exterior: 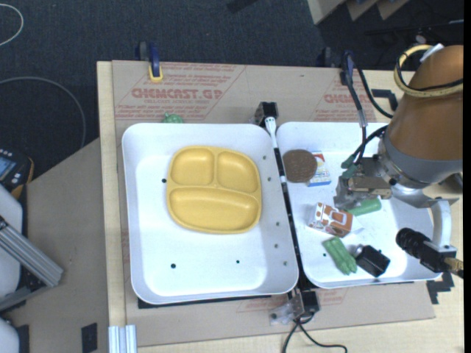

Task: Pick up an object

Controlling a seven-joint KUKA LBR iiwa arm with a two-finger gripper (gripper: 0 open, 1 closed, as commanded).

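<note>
Several small objects sit in the right bin point(324, 134), any of them a fair pick: an orange-and-white packet point(329, 219) near the bin's middle, a green block point(339, 256) by the front edge, a black piece point(373, 261) just beside it toward the front right corner, a brown round disc point(299, 165) near the back left corner with a small carton point(318, 169) touching it, and a green bit point(368, 207) close under the wrist. The gripper point(359, 190) hangs over mid-bin, just behind and to the right of the packet, next to the green bit.

Risks, as I judge them: targets are crowded, so a descent could land between packet and green bit and shove both aside; the flat packet may slip out; the block and black piece could get nudged together against the front wall.

Gripper state: can't tell, wrist body covers it. Nothing visibly held.

Left bin point(147, 219) holds a yellow divided plate point(215, 190), back of centre, well apart from the arm.
</note>
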